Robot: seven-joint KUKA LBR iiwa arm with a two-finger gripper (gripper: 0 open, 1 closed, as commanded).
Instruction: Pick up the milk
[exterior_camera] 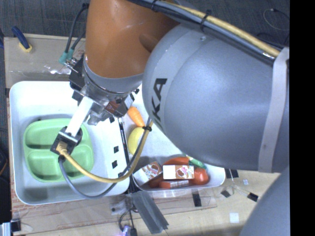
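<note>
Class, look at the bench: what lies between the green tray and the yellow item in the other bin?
In the camera view, between the green tray and the yellow item run white bin floor and a yellow cable.

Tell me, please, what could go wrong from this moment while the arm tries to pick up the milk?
1. The arm covers much of the right bin, so the camera cannot confirm where the milk is; a grasp may miss.
2. The carton lies packed against red items, so the wrong thing could be lifted.
3. The yellow cable hangs in a loop over the left bin near the green tray and could snag it.
</note>
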